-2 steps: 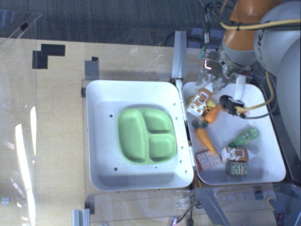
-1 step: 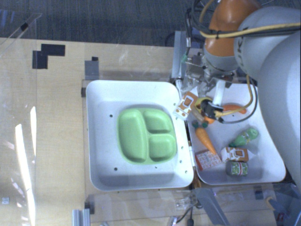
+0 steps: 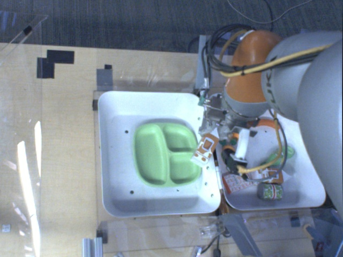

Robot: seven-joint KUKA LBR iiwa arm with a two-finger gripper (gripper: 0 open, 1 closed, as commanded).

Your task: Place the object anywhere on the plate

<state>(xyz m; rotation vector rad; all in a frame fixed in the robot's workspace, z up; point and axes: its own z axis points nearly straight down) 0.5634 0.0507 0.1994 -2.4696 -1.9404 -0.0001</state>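
The end effector point(image 3: 210, 135) hovers at the seam between my two bins, a small orange-and-white carton point(image 3: 204, 149) apparently pinched at its tip, overhanging the green plate's point(image 3: 161, 154) right rim. I judge that release here risks the carton tipping off the rim into the left bin point(image 3: 112, 143).

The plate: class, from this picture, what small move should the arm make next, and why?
Probably a short shift further left over the plate. The small card sits by the gripper at the plate's right edge, barely overlapping it; whether it is gripped is unclear, so release looks premature.
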